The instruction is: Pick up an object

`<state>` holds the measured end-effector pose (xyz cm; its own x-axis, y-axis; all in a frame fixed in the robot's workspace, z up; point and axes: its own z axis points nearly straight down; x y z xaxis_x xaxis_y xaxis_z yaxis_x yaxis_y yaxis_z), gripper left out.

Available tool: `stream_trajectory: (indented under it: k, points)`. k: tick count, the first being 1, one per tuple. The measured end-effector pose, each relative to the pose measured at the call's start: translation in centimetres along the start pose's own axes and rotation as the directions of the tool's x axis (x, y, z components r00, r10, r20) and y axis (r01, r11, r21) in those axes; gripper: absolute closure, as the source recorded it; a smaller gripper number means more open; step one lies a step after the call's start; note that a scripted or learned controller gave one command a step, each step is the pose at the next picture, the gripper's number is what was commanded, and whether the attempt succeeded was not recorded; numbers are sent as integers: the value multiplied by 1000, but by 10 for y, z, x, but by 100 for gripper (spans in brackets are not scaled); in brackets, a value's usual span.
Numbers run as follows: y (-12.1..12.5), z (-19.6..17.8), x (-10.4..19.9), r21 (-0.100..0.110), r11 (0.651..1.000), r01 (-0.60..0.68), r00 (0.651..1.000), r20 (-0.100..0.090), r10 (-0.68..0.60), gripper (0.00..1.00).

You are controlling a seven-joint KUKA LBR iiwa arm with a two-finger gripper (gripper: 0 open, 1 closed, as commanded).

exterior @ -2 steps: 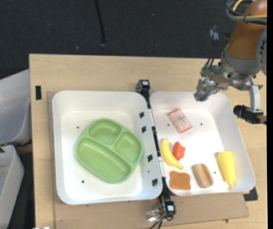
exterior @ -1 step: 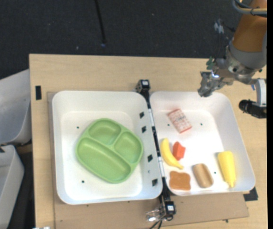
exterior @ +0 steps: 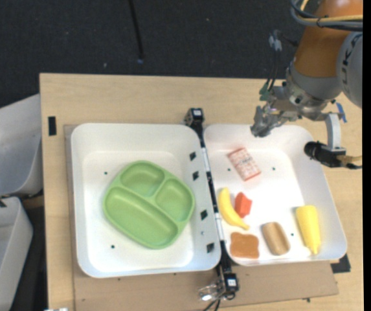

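The tray (exterior: pixel 149 203) fills the left bin (exterior: pixel 81 173). In the right bin (exterior: pixel 314 173), the banana (exterior: pixel 230 210), pepper (exterior: pixel 243 204) and toast (exterior: pixel 244 245) crowd together; the packet (exterior: pixel 244 163) lies alone mid-bin. The gripper (exterior: pixel 263 127) hangs over the far edge, its state I cannot tell. Best descend squarely on the packet.

The arm (exterior: pixel 321 50) is cut off at the right edge; its gripper (exterior: pixel 263 127) is blurred.
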<state>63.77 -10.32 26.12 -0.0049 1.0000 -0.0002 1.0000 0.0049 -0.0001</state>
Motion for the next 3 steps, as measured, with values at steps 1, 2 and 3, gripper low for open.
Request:
stream_trajectory:
  k: [1, 2, 3]
  points:
    - [-12, 11, 42, 1, 1000, -1, 1000, 0, 1, 100]
    - [-27, 7, 99, 0, 1000, 1, 1000, -1, -1, 100]
    - [-47, 3, 153, 0, 1000, 2, 1000, -2, -2, 100]
